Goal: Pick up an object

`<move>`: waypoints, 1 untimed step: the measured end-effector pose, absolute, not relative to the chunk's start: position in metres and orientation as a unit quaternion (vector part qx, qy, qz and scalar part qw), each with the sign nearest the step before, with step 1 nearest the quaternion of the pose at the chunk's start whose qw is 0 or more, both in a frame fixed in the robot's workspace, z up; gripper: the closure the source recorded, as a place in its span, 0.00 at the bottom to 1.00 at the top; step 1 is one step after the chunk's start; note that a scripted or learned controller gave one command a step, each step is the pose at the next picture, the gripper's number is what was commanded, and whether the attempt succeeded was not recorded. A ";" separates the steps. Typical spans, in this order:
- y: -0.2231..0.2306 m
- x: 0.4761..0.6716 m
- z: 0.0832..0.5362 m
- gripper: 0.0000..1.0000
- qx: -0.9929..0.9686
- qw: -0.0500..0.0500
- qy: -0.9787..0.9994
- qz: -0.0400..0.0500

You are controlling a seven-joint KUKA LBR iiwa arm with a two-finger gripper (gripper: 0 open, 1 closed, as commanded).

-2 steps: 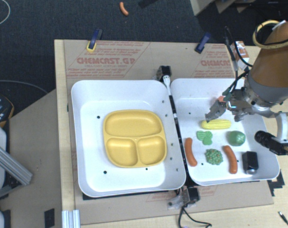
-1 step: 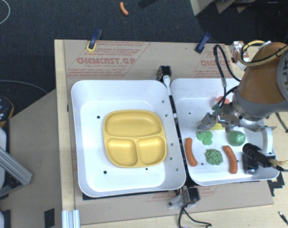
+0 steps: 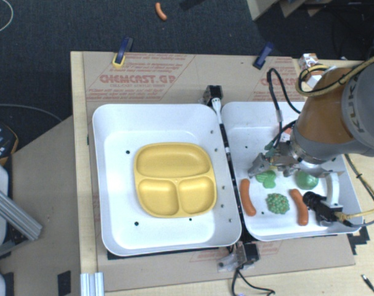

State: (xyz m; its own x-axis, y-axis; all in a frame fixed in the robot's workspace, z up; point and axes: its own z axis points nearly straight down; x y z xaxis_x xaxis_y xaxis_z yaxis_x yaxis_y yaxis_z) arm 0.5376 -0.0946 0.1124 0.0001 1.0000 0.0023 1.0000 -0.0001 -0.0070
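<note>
Green toys and two orange sausages lie near the front edge of the right bin (image 3: 260,227); broccoli (image 3: 277,203) sits between the sausages. The gripper (image 3: 279,165) hovers over a green piece (image 3: 267,179), seemingly mid-approach; whether it is spread I cannot tell. Next comes a descent and a pinch. Cardboard (image 3: 137,79) behind reads "CHEMCAST G P".

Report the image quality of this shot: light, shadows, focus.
Camera view: even overhead light, no harsh glare on the left white bin; soft shadow under the arm across the right bin; yellow tray sharp; gripper region dim and slightly soft.
</note>
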 end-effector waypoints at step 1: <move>-0.094 0.537 0.083 0.00 -0.707 0.003 -0.707 0.001</move>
